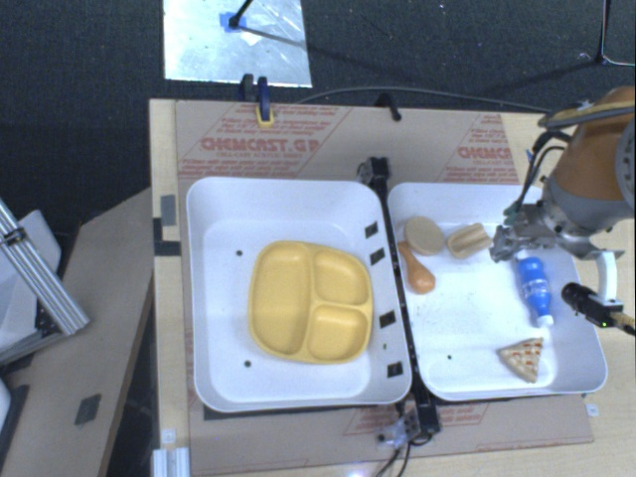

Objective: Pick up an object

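"CHEMCAST GP" is printed on the brown cardboard sheet (pixel 260 145). One blue-and-white plastic bottle (pixel 534 288) is located below the claw (pixel 514 241), whose state cannot be determined.

We see the arm (pixel 596 162) coming in from the right edge, orange band up top, grey wrist below it, angled down and left. Gripper (pixel 512 241) sits low at the end of the wrist, a dark metal cluster pointing left. Finger state isn't readable from this angle. A dark cable loops along the arm's left side above the wrist.
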Available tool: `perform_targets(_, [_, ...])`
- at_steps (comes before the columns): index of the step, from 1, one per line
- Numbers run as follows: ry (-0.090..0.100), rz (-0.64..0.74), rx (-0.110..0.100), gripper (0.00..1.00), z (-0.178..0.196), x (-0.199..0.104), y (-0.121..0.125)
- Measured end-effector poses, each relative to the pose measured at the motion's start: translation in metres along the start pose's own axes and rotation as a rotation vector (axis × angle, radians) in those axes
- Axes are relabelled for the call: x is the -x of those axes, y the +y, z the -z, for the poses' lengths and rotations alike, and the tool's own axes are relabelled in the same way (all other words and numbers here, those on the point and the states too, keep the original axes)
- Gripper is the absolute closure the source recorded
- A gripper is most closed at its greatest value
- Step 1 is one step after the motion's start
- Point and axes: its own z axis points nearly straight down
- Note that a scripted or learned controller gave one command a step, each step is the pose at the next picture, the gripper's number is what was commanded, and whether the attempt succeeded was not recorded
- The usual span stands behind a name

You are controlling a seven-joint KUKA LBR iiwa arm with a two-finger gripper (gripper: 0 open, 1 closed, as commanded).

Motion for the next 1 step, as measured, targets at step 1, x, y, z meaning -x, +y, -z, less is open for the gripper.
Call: perform_targets(1, [0.0,0.002,0.001,1.0,0.0516,-0.0033,0.0116])
